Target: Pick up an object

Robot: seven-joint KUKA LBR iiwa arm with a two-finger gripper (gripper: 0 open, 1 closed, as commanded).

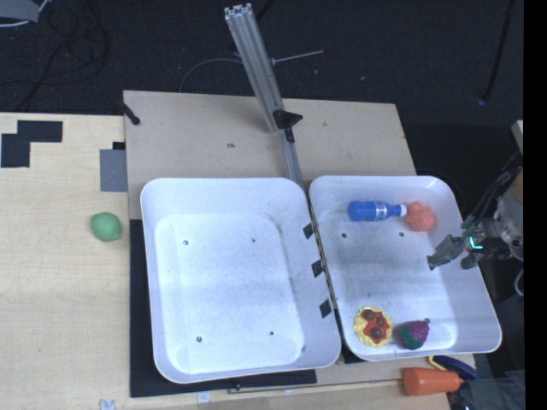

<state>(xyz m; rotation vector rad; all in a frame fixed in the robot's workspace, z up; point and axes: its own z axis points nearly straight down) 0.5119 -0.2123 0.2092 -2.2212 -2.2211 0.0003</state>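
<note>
far left, you have a green ball [106,226] lying on the bench [51,272], well apart from both bins. next comes the left bin [171,196], then the right bin [395,276], which carries every candidate for the pick. along its far side a blue bottle [374,210] lies on its side with an orange lump [420,217] touching its cap end. in the near corner a yellow piece with red spots [373,326] sits just beside a purple fruit-like toy [413,334]. outside the bin's near edge an orange object [430,381] rests on the bench.

at the right rim you see the gripper [454,254], poised over the bin's edge, between the two pairs of things and touching none. its two dark fingers look spread apart, with nothing between them.

you are at the approach step, as i judge it: nothing is chosen or grasped yet. the next move calls for carrying the gripper inward over one target, probably the orange lump or the bottle as the nearest, lining the fingers across it, descending, then closing. the bottle may roll, and the lump crowds it.
</note>
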